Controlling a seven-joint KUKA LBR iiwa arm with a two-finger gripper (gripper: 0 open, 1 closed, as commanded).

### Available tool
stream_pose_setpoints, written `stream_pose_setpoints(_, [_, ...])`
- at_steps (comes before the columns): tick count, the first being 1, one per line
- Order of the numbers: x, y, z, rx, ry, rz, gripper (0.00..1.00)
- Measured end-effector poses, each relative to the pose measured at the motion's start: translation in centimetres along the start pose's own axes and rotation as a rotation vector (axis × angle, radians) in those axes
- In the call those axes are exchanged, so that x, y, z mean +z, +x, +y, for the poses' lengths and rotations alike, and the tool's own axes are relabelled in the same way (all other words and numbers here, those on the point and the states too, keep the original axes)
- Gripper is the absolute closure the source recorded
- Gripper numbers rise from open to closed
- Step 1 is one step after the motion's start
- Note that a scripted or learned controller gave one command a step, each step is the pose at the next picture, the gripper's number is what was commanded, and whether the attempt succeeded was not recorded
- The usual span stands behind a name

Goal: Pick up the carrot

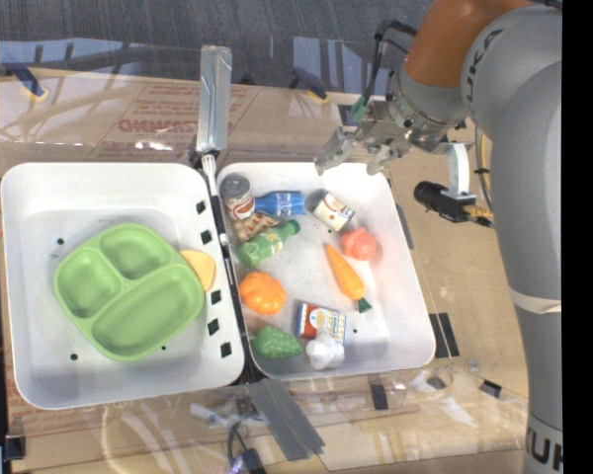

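Note:
The carrot (345, 274) is orange with a green stub at its lower end and lies slanted in the right bin (405, 294), toward that bin's right side. My gripper (354, 155) hangs over the bin's far rim, well above and behind the carrot. Its fingers (331, 155) are spread apart with nothing between them.
Around the carrot lie a pink-red item (360, 245), a small can (331, 210), a blue bottle (280, 203), a green bottle (267, 244), an orange pumpkin-like toy (262, 292), a carton (320, 320) and a green vegetable (276, 343). The left bin holds a green divided plate (128, 289).

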State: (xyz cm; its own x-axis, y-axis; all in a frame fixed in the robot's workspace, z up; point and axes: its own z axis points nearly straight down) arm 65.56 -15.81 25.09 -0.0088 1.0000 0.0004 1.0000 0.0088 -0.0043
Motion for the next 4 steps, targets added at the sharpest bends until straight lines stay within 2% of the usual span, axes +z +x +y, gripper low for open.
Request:
stream_pose_setpoints(1, [15.5,-0.8,-7.1,-0.098,0.001,0.001,0.00])
stream_pose_setpoints(2, [16.0,-1.3,-12.8,-0.097,-0.001,0.001,0.00])
stream_pose_setpoints(3, [15.0,-1.3,-12.8,-0.101,0.000,0.000,1.00])
stream_pose_setpoints(4, [3.8,2.9,-13.8,-0.148,-0.005,0.000,1.00])
